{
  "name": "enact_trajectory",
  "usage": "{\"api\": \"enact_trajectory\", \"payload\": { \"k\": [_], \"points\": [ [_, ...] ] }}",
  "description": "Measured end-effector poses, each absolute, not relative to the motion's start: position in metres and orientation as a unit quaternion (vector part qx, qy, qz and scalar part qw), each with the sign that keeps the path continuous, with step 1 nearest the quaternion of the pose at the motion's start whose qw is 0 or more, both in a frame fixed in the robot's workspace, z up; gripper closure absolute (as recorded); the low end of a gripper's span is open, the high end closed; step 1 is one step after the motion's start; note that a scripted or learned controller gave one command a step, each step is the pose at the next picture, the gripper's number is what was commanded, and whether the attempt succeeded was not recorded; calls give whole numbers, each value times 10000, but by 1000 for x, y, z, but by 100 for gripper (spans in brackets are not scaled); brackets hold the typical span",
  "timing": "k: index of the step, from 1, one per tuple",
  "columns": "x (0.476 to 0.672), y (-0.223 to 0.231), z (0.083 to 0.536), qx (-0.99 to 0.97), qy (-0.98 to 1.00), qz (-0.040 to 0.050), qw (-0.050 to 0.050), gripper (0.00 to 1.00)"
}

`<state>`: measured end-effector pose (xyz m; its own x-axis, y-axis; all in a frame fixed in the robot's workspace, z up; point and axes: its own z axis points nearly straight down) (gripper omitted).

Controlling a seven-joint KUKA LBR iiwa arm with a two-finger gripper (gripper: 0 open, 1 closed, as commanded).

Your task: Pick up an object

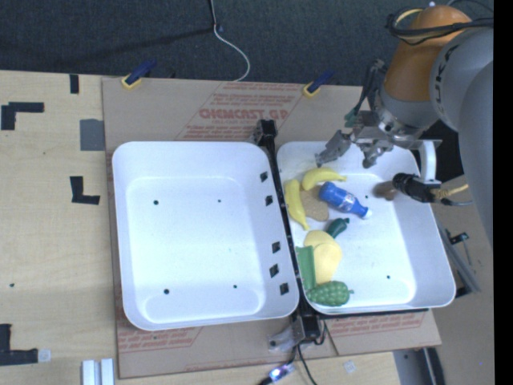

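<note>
The gripper [353,152] is seen hovering above the far edge of the right bin [417,247], its two grey fingers spread wide apart with nothing held between them. Just below it, in the near-left part of that bin, a cluster of toy items is gathered. A blue bottle [343,200] with a white cap is laid flat, its long axis running from upper left to lower right, with the cap pointed toward the lower right; a pale label is wrapped around its middle, but no writing on it can be read. A small yellow banana [324,175] is curved just above the bottle, and a longer banana [294,203] is stretched along the bin's left wall. A green ridged vegetable [329,293] is found at the near edge, beside a pale yellow fruit [324,257]. The left bin [192,239] is set alongside. On the cardboard sheet [232,115] beneath, red printed lettering is visible but is too blurred to be read.
</note>
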<state>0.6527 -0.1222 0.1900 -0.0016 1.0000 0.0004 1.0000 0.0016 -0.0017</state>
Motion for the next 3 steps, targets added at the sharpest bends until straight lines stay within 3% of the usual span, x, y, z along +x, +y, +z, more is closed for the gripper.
{"api": "enact_trajectory", "payload": {
  "k": [1,2,3],
  "points": [
    [662,-101,78,-7063,-7079,23,27,0],
    [661,-102,92,-7064,-7077,47,53,100],
    [670,-3,191,-7032,-7110,-43,-18,100]
  ]
}}
